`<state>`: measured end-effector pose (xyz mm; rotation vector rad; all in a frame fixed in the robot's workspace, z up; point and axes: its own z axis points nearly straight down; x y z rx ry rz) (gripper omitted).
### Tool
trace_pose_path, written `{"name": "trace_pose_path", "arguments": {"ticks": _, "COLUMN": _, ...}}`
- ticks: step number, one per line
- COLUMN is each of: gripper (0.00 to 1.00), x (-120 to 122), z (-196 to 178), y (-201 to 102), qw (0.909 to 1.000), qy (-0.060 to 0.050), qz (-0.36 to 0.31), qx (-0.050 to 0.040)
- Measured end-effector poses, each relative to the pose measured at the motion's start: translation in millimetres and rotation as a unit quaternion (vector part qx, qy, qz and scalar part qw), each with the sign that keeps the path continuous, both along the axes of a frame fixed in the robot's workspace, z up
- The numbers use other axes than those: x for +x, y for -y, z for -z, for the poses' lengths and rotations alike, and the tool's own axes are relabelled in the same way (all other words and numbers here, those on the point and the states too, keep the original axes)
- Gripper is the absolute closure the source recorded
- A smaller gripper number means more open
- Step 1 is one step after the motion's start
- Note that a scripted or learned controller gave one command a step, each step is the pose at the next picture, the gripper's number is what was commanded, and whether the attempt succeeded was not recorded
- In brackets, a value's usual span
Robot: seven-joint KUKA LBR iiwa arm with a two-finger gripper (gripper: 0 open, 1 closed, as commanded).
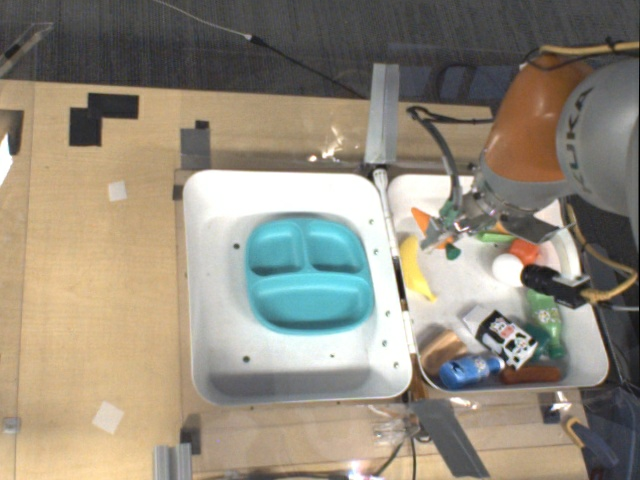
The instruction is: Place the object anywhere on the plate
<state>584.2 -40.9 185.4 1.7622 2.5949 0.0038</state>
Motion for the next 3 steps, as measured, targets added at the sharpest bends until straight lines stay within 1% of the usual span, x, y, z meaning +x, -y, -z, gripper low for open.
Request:
{"name": "trace_pose_path", "arguments": {"ticks": 1, "gripper": 1.00, "x": 28, "z": 0, "y": -55, "qw": 0.9985, "qy": 0.000, "qz": 0.054, "qx": 0.0010}}
{"name": "trace_pose_path", "arguments": {"ticks": 2, "gripper": 1.00, "x": 1, "z": -12, "y": -110, "qw": 0.9996, "qy": 0.000, "qz": -0.027, "qx": 0.0012}}
{"name": "trace_pose_path", "arguments": {"ticks": 3, "gripper": 0.00, "x": 1, "z": -12, "y": -109, "qw": 0.9997, "qy": 0.000, "qz": -0.026, "qx": 0.0008}}
